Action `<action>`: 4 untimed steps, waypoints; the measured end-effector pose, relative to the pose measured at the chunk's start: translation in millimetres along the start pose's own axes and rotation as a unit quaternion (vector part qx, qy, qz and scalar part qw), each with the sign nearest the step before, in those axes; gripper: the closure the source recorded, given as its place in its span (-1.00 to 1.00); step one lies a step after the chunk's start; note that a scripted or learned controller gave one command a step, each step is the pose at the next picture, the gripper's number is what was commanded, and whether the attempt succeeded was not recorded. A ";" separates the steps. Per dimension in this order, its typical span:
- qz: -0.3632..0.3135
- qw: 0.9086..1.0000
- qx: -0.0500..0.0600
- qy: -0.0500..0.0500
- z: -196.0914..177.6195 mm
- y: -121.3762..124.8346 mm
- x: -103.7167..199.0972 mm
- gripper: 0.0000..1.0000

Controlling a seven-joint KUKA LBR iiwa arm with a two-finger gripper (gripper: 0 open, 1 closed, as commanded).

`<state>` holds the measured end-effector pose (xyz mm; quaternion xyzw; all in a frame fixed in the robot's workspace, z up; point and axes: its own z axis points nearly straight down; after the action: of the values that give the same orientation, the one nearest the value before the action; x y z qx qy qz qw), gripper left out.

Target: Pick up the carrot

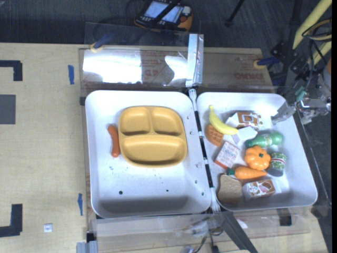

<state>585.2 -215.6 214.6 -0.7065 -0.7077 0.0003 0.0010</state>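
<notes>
Hovering at right bin's [308, 186] far edge, fingers [288, 109] opening unclear, carrot [248, 173] lying well apart

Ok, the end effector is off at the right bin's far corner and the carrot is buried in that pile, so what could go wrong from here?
1. The carrot lies packed against the small pumpkin and the bread slice, so the end effector could close on a neighbour instead.
2. A small carton touches the carrot's near side, leaving little room for fingers; they may push the carrot rather than grip it.
3. The descent could scatter the banana and packets.
</notes>
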 end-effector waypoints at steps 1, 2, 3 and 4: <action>-0.019 1.000 -0.002 -0.001 121.2 -30.6 59.2 -1.00; -0.017 1.000 -0.004 -0.002 111.3 -30.1 58.6 1.00; -0.059 0.998 -0.003 -0.002 75.6 -44.7 37.4 1.00; -0.007 1.000 0.001 0.000 31.7 -99.7 44.0 1.00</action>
<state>485.4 -171.7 183.1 -0.7018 -0.7123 0.0003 0.0017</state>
